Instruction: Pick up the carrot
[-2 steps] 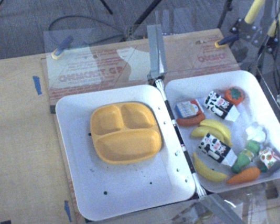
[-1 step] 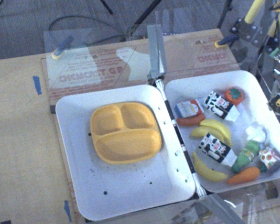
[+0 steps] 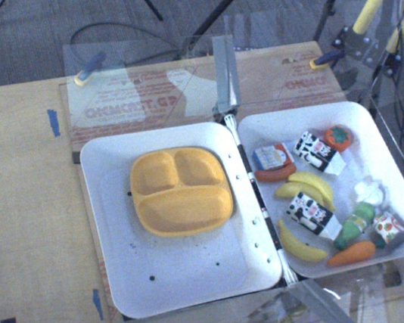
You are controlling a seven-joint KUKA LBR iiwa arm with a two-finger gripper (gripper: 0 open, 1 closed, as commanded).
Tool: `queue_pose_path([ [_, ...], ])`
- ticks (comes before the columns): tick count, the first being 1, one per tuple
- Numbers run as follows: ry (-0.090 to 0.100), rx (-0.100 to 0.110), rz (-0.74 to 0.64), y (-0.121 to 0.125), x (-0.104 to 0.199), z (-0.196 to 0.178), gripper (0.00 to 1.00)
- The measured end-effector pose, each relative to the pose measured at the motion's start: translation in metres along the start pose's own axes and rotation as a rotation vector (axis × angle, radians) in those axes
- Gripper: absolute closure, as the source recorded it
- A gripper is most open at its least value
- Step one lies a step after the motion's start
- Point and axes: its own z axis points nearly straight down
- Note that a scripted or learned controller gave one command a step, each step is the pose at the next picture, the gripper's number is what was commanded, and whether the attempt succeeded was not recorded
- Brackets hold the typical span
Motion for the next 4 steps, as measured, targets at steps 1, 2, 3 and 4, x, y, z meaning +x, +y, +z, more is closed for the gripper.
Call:
queue_pose_path([
  [1,0.002,-0.006,0.173,0.0,0.0,-0.031,1.0],
  [2,0.001,-0.006,0.171,0.0,0.001,-0.041,1.0],
  [3,0.003,-0.005,0.172,0.024,0.062,-0.063,1.0],
  [4,0.001,-0.002,0.171,0.034,0.089,-0.029,1.0],
])
